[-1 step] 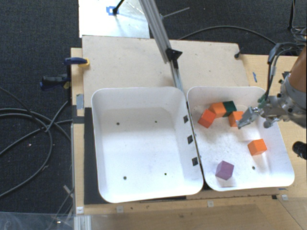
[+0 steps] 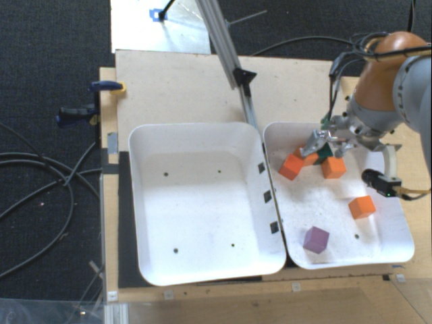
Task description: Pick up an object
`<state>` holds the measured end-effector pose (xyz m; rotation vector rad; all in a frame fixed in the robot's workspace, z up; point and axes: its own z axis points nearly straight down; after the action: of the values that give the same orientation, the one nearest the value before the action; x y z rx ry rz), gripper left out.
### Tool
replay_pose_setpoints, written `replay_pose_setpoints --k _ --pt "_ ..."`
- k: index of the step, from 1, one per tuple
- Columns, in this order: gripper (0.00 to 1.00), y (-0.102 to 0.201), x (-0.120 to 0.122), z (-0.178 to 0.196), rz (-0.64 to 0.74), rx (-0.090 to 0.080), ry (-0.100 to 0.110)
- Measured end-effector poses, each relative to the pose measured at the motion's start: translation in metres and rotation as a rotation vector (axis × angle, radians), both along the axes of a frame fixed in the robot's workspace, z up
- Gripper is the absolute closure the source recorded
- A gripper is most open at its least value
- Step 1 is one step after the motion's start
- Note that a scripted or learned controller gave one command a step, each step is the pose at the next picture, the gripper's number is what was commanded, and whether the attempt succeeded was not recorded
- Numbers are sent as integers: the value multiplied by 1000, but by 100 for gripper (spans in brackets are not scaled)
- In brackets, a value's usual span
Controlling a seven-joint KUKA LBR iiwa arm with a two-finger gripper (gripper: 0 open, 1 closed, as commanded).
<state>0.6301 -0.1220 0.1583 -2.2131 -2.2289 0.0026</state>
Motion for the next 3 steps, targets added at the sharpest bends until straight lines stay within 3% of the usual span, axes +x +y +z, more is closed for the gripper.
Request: replay_pose_setpoints --k 1,3 --pt "0 7 52 -44 -4 -2 -18" --pt "0 13 29 -51 0 -7 -28"
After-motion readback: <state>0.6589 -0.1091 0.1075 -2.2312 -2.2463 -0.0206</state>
